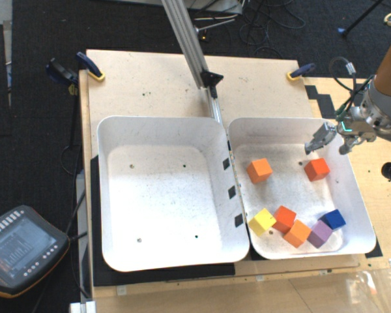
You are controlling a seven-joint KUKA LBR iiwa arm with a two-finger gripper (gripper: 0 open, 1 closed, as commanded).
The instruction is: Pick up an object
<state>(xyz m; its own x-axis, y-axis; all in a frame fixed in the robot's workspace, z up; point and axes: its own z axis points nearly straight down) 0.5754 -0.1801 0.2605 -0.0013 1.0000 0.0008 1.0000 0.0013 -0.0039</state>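
In the right bin, six blocks lie scattered, a red block nearest and just below the spread, empty claw, whose arm reaches in from the right.

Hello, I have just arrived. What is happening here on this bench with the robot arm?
The arm reaches in from the right, and its gripper hangs open over the right bin, just above a red-orange cube. Nothing sits between its jaws. An orange cube lies further left, and five more cubes cluster near the front: yellow, red-orange, orange, purple and blue.
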